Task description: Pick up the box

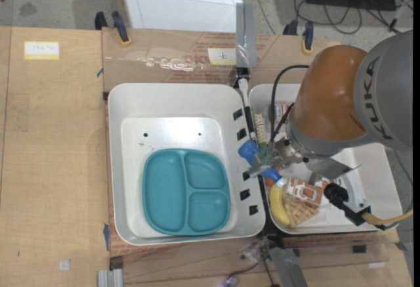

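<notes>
Grey arm [367, 102] bends down over the right bin [384, 213]; its gripper's state cannot be told.

White letters "KUKA" run along the grey arm [387, 102]; labels on the desk [52, 148] are too small to read.

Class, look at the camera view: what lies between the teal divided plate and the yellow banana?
Between the teal divided plastic plate and the yellow banana run the two white bins' adjoining walls, dotted with small black clips.
</notes>
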